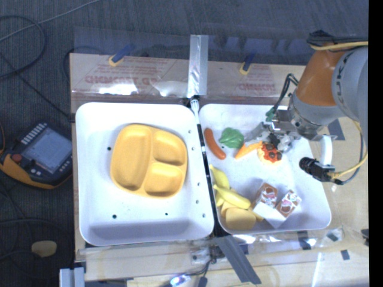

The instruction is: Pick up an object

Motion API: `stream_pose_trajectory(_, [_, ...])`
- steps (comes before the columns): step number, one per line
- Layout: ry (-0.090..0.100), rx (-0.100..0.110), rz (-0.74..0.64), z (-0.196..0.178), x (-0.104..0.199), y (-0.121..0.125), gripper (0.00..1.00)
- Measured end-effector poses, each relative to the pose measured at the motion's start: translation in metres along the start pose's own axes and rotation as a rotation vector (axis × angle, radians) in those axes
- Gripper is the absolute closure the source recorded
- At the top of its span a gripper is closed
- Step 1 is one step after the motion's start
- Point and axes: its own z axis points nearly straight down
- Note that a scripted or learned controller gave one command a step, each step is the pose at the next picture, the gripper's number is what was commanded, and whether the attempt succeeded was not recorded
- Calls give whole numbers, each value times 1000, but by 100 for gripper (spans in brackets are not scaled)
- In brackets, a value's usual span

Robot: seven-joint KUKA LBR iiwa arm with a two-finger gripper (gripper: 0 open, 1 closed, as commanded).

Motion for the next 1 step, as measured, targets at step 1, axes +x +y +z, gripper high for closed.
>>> stream_pose_trajectory(1, [-3, -12, -135, 68, 49, 30, 0])
